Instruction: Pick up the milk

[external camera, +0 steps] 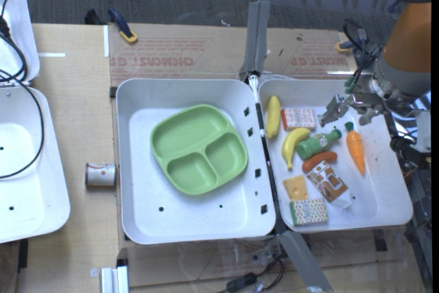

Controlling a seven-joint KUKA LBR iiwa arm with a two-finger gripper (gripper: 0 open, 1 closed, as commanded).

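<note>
Camera view: looking down on two white bins, the arm [411, 38] in from the right, over the right bin [384, 213].
Milk: the small carton [329, 183] lies flat in the lower middle of the right bin, just below the sausage [319, 161] and up-right of the boxed snack [309, 211].
Long axis: the carton runs on a slant, upper left to lower right.
Pincer: the gripper [346, 108] hangs near the bin's upper right; whether it is released or clenched I cannot tell, and nothing is seen between its tips.
Key relation: the carton sits below the pincer and slightly left, toward the near rim, with the green bottle [319, 143] and sausage in between.
Neighbours: carrot [355, 151] to the right, cheese [295, 186] to the left.
Judgement: the approach looks unbegun; a wrist turn to cross the slant seems needed.
</note>
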